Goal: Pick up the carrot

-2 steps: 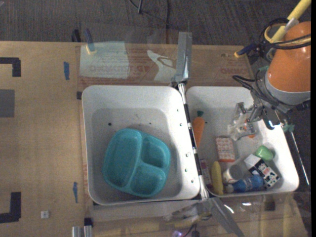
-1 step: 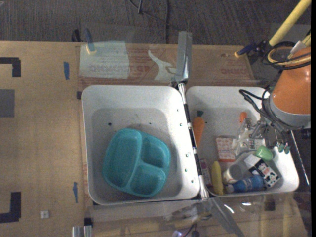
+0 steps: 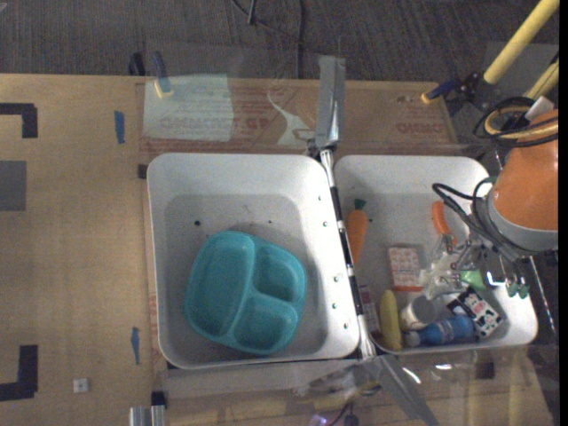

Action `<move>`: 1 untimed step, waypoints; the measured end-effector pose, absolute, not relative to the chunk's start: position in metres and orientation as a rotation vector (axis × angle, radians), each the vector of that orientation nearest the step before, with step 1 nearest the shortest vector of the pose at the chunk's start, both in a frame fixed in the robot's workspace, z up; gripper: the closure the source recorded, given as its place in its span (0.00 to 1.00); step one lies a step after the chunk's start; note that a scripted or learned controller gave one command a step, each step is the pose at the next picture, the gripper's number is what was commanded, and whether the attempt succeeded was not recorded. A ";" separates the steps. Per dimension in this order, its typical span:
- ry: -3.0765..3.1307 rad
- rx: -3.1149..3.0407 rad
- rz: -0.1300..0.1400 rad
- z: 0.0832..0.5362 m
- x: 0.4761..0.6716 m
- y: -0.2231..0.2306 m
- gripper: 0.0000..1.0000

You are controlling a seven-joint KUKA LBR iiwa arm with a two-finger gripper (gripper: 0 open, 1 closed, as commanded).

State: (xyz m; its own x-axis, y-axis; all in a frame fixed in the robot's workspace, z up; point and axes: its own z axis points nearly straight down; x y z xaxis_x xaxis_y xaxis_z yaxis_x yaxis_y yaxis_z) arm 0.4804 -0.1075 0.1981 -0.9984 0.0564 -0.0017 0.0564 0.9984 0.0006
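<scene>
While the gripper (image 3: 444,269) hangs over the right side of the right bin (image 3: 404,169), you cannot tell how its jaws stand, because the mechanism is a tangle of metal and cable from above, and nothing orange sits between them. Start from the near edge: a blue bottle (image 3: 444,332) and a black-and-white carton (image 3: 479,313) lie at the near right corner, with a yellow banana (image 3: 390,316) just to their left. A little farther back a small pink packet (image 3: 404,264) lies in the middle of the bin. Farther still, hard against the left wall, the carrot (image 3: 357,229) lies lengthwise, green top pointing away from you. You should bring the gripper left across the packet, turn it so the jaws straddle the carrot's narrow width, and come down over its thick middle; the wall leaves little room for the left finger. The left bin (image 3: 177,193) holds a teal divided plate (image 3: 246,291).
</scene>
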 end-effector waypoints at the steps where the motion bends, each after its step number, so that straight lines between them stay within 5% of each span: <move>1: 3.041 0.765 0.000 0.218 0.480 -0.122 1.00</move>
State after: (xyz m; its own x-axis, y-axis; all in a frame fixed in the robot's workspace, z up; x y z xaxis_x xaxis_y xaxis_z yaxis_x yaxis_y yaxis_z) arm 0.4804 -0.1223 0.2176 -0.8810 0.4731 -0.0059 0.4731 0.8810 0.0012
